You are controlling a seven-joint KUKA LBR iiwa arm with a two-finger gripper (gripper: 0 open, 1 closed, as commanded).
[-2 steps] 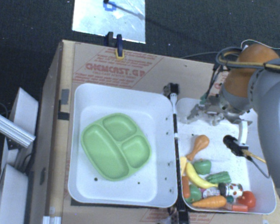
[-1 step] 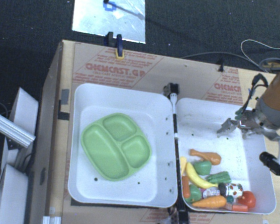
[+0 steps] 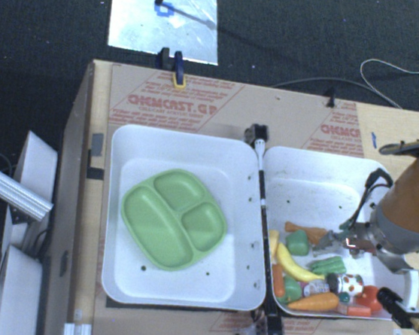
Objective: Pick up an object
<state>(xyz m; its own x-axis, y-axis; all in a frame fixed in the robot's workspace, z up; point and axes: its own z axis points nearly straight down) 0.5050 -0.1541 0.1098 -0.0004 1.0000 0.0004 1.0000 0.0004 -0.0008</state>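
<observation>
Down in the near corner of the right-hand shallow white bin [image 3: 321, 180] lies a heap of small plastic toy foods. The yellow toy banana [image 3: 296, 266] is the clearest of them: it lies flat, its long axis running from the upper left, near the divider between the bins, down to the right, with a slight curve. Just above it sits a green toy pepper [image 3: 298, 244], touching an orange toy piece [image 3: 309, 232]. Right of the banana lies a second green toy vegetable [image 3: 328, 265], and below that an orange toy carrot [image 3: 315, 302], long axis nearly level, beside a small white patterned can [image 3: 350, 283] and red toy pieces [image 3: 368, 296].

The grey gripper [image 3: 340, 243] hangs over the upper right of the heap, close by the orange piece; whether its fingers are apart or together cannot be made out. The left-hand shallow white bin [image 3: 144, 147] holds a green three-compartment plastic plate [image 3: 173, 219], lying flat near its middle. Both bins rest on a brown printed cardboard sheet [image 3: 195, 100].
</observation>
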